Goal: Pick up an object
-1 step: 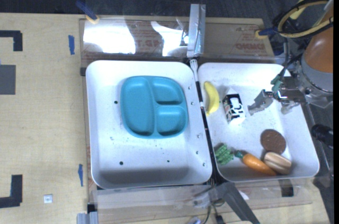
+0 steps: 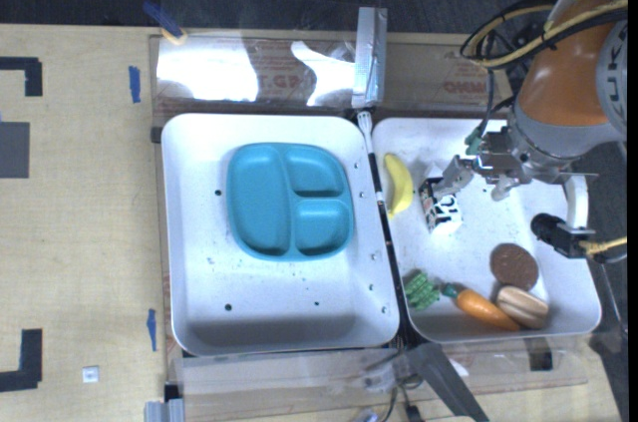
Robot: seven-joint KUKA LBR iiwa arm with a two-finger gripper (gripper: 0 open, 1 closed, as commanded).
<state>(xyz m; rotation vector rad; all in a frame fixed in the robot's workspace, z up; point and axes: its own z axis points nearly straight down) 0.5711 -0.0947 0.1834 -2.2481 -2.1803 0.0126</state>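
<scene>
Plastic, plywood and metal under hard light

The two shallow white plastic bins, left [image 2: 189, 310] and right [image 2: 583, 310], look smooth with a soft sheen; the turquoise divided plastic plate [image 2: 289, 199] is smooth and semi-matt. The pale wooden counter [image 2: 75, 240] is matt with faint grain. A clear glossy sheet [image 2: 254, 61] behind the bins glares white. The yellow banana [image 2: 399, 183], orange carrot [image 2: 480, 307] and brown disc [image 2: 513, 264] look like matt moulded plastic. The arm's orange band [image 2: 558, 91] is glossy.
</scene>
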